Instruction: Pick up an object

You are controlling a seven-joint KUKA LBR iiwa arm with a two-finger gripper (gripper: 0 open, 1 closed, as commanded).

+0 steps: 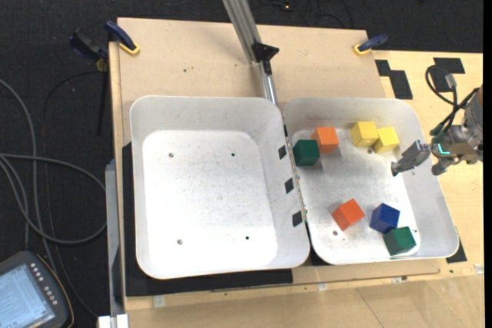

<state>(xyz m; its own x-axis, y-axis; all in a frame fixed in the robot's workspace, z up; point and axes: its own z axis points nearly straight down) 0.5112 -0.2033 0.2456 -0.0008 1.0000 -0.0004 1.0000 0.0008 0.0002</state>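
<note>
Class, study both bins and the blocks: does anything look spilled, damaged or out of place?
Nothing stands out. All seven blocks, among them the orange block and blue block, sit inside the right bin, none spilled.

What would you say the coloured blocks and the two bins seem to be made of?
The blocks, such as the blue one, look like painted wood or plastic: flat, solid, matte colour. I cannot tell which. The bins look like moulded white plastic, with rounded corners and a speckled, worn surface.
</note>
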